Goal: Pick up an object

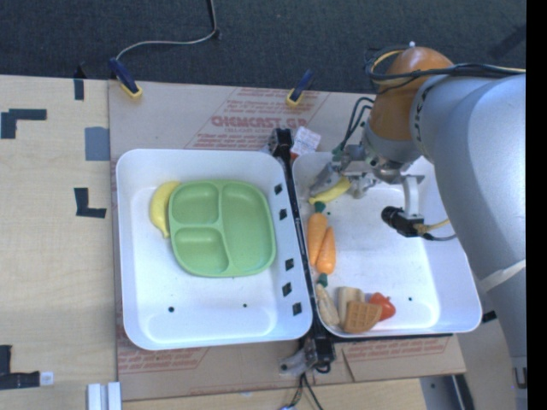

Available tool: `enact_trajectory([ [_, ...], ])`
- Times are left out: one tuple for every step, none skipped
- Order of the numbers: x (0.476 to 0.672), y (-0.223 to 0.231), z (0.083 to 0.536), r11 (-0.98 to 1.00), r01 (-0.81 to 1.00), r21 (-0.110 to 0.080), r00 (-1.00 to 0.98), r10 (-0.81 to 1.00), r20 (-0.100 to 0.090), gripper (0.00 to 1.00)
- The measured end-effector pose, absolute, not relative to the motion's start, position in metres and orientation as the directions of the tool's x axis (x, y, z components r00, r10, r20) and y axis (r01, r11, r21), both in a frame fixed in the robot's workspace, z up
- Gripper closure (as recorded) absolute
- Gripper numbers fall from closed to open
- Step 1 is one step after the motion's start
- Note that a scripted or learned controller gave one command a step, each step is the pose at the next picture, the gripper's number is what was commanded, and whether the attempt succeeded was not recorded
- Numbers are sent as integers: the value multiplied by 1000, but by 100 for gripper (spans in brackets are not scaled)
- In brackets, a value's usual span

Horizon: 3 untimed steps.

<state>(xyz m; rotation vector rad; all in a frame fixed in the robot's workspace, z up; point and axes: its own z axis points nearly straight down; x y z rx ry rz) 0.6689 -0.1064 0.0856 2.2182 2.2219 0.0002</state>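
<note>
The end effector [335, 180] hangs low over the right bin [444, 306], placed to grasp a yellow piece [332, 192]; its state cannot be determined. The carrot [320, 242] lies nearby.

Wood bench [51, 254] w/ a brown cardboard sheet [214, 118] on top. Two white bins [137, 314] sit on it, mid frame. Black tape bits [21, 122] at left.

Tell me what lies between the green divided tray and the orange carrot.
In the camera view, between the green divided plastic tray and the orange toy carrot lie bare white floor of the left bin and the black-clipped seam joining both bins.
</note>
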Motion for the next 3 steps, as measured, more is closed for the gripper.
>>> enact_trajectory([
  [660, -95, 86, 1, 1000, 1, -1, 1000, -2, 0],
  [667, -95, 85, 0, 1000, -7, 0, 1000, 0, 0],
  [668, -95, 96, 0, 1000, -2, 0, 1000, -2, 100],
])
